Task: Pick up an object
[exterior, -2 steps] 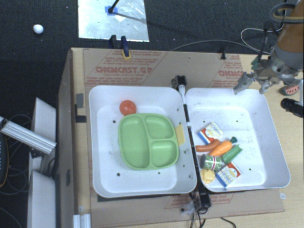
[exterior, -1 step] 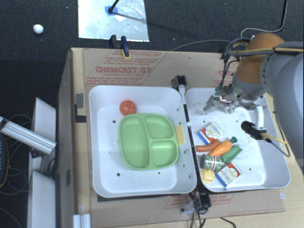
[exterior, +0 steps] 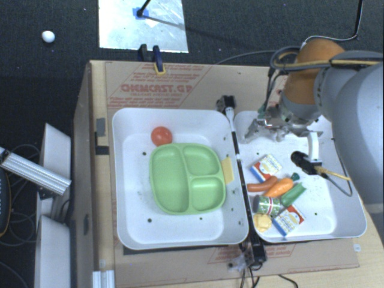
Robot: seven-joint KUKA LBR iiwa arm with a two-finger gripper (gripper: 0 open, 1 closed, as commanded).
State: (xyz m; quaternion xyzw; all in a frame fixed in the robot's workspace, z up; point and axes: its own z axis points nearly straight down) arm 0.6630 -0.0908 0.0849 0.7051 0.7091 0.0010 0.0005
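The grey arm with the orange band reaches in from the right and hangs its two-finger gripper [exterior: 264, 132] over the far, bare end of the right-hand shallow white bin [exterior: 345, 218]. From this slanted view one cannot tell whether the gripper is released or clenched, and nothing is visibly caught in it. All the candidates in that bin lie on the near side of the gripper, packed against the bin's left wall. Closest is a small white carton with red and blue print [exterior: 267, 165], just near of the gripper and lying flat. Next come an orange toy carrot [exterior: 279, 188] and a red sausage-shaped piece [exterior: 260, 186], touching each other, their long axes running left to right with a slight tilt. Nearer still are a small can with a green label [exterior: 270, 206], a yellow lump [exterior: 262, 222] and a second printed carton [exterior: 288, 218]. The left-hand white bin [exterior: 129, 161] holds a green divided plastic plate [exterior: 185, 177] and a red ball [exterior: 161, 135], both well apart from the gripper. Judged from this, the shortest move is straight toward the near side and down onto the first carton, though its crowded neighbours leave little room around it.
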